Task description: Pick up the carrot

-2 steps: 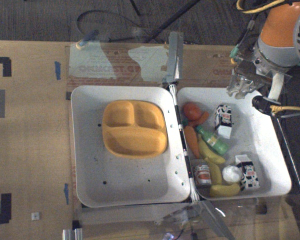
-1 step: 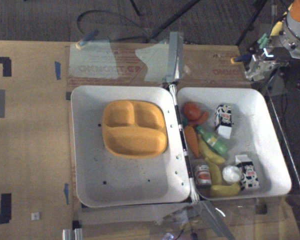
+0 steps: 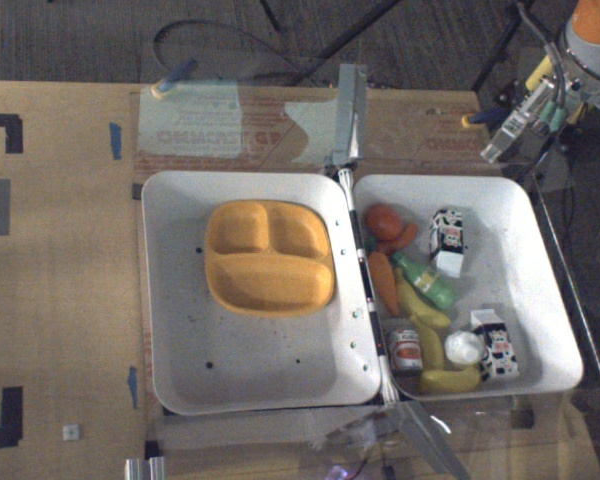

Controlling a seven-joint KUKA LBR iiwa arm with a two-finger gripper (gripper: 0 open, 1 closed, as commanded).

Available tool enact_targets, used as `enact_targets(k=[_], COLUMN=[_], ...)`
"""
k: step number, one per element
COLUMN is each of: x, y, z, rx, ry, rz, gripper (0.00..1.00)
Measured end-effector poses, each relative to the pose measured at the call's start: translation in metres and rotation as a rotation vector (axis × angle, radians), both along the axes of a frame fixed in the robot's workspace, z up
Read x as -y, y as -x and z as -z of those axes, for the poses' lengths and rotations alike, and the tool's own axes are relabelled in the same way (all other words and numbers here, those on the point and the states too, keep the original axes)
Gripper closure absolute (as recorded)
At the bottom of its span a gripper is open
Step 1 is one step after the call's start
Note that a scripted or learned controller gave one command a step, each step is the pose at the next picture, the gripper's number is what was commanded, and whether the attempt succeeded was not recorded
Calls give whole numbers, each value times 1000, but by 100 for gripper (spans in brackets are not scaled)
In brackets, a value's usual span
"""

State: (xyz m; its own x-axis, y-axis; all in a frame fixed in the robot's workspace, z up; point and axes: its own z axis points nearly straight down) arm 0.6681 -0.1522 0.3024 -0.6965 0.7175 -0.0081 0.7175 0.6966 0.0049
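Gripper (image 3: pixel 515 128) parked high off the counter's far right corner; can't tell its state. Carrot (image 3: pixel 383 281) lies well down-left of it, against right bin's (image 3: pixel 525 208) left wall, crowded by green bottle (image 3: pixel 427 281).

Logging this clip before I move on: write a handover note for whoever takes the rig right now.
Gripper: raised off the bench beyond the right bin's far right corner, nothing seen between its fingers; open or shut unclear.
Carrot: lying in the right bin by its left wall, next to the green bottle and below the tomato.
Left bin holds the orange tray.
Done: nothing yet.
Left: descend, grasp the carrot, lift.
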Motion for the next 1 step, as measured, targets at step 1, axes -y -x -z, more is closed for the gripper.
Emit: enact_targets(k=[1], x=[-30], y=[13], z=[-17], rx=[-5], ry=[-4], rz=[372], gripper=[100])
